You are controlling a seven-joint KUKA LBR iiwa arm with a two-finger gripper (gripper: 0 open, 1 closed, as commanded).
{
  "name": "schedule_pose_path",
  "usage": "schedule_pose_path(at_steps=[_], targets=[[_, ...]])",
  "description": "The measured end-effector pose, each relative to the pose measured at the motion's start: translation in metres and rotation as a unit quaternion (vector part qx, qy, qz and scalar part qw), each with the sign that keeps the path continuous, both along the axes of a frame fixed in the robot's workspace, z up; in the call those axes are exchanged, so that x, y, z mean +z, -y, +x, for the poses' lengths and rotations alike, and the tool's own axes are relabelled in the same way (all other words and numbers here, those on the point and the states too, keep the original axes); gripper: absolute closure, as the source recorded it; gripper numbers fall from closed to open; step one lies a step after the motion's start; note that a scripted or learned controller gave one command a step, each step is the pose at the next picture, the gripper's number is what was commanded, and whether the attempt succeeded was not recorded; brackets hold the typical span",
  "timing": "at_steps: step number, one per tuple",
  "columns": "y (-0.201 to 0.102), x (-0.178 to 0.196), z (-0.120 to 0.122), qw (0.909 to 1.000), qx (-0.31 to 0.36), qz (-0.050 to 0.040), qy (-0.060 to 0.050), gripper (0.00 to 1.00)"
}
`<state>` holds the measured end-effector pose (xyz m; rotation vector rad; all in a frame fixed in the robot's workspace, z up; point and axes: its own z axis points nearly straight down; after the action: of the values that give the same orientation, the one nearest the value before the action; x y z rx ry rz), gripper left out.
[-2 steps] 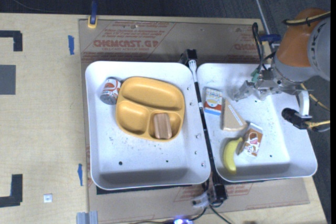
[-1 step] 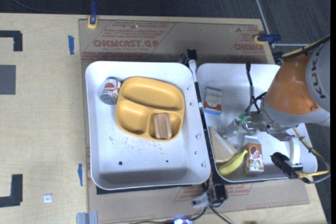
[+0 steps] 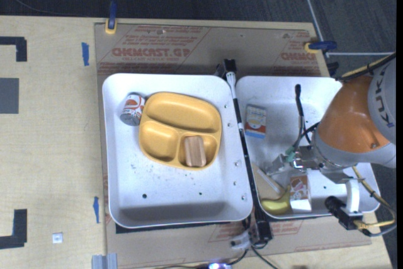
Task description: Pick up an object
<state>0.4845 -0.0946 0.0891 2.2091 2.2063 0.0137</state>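
**A:** What sits on the counter?

**B:** Two shallow white bins side by side. The left bin holds a yellow divided plate with a tan block in its lower right compartment. A small crushed can lies at the plate's upper left edge.

**A:** And the right bin?

**B:** A small white and orange carton lies near its upper left. A banana rests at the bottom edge, touching a small printed packet.

**A:** Where is the arm?

**B:** It reaches in from the right, orange band over the right bin. The claw is low in that bin, above the banana. I cannot tell how its tips are set.
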Motion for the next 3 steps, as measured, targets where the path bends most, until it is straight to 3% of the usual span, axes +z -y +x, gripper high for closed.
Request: schedule_pose_path(at_steps=[1,2,3], targets=[[0.004,0.011,0.002,1.0000,-0.002,-0.0046,0.004,1.00],[0.004,0.011,0.002,1.0000,-0.002,-0.0046,0.004,0.00],[0.000,0.000,-0.002,1.0000,-0.001,0.0012,-0.003,0.00]])
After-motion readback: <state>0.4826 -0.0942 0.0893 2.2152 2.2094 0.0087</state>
